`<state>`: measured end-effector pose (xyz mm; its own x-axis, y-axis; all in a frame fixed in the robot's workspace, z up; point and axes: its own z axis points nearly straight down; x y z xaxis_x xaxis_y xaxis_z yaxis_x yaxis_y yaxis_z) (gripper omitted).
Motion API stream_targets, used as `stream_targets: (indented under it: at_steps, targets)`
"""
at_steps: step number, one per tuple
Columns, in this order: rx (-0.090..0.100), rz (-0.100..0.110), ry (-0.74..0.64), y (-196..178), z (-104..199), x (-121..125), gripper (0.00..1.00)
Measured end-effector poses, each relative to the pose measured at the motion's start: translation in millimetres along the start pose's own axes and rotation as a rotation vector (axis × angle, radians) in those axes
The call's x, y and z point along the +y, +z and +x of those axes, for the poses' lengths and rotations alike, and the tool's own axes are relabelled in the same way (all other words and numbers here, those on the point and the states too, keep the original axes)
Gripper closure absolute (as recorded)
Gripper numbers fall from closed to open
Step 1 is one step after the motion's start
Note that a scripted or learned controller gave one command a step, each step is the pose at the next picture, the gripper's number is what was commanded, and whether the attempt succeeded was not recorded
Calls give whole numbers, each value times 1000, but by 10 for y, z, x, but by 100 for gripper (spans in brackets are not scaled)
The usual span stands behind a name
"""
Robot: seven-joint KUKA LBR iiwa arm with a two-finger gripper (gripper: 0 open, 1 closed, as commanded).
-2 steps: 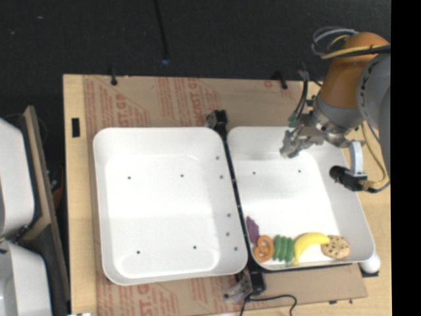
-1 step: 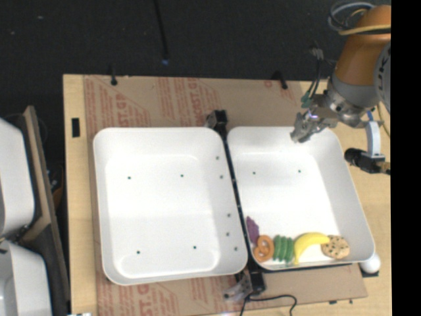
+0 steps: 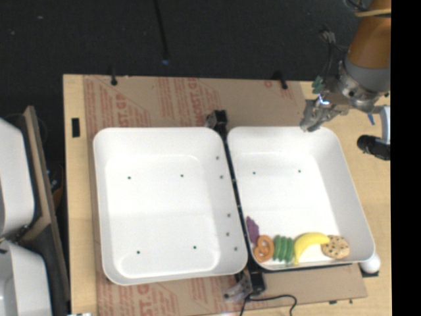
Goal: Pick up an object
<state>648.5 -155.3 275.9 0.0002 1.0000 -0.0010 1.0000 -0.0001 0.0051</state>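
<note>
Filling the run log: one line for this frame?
gripper: over right bin far rim, holds nothing | toys: near edge, banana, cookie, pretzel | pick: not begun

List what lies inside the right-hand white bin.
Along the right bin's near wall lie a purple piece, pretzel, green item, banana and cookie. Anything beneath them is hidden.

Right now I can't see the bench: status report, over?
Gripper above right bin's far rim, holding nothing visible. Toy food along near wall. Path clear.
</note>
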Motion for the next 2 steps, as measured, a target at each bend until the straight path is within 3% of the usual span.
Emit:
stream_targets:
  at_steps: [2]
  targets:
    - [1,5,-3,22,950,62,100]
